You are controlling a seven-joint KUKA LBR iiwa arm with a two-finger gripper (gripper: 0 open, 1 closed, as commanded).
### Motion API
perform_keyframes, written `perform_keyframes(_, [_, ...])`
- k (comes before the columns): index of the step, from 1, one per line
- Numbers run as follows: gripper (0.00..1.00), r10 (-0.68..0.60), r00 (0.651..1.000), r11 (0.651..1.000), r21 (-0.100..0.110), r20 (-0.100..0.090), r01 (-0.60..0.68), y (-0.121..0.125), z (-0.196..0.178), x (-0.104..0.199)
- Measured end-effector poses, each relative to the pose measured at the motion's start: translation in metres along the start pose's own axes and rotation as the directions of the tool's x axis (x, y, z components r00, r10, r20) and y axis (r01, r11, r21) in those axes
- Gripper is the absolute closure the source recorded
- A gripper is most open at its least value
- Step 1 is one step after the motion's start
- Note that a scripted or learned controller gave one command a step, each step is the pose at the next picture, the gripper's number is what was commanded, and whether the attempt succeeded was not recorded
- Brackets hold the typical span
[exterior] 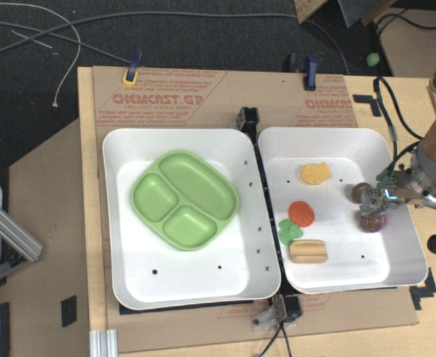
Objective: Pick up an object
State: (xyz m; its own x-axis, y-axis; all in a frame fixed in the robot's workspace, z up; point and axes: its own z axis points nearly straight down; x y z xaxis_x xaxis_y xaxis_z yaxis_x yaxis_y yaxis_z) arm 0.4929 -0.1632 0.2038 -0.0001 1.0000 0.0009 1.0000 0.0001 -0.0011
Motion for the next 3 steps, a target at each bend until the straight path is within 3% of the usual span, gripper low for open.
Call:
perform_keyframes(2, [0.00,0.000,1.000,1.000,0.006,-0.003,0.000,0.006,0.119,0.001])
perform_keyframes(3, [0.00,0.001,1.000,1.000,0.002,-0.002,-0.001,0.006,0.119,0.002])
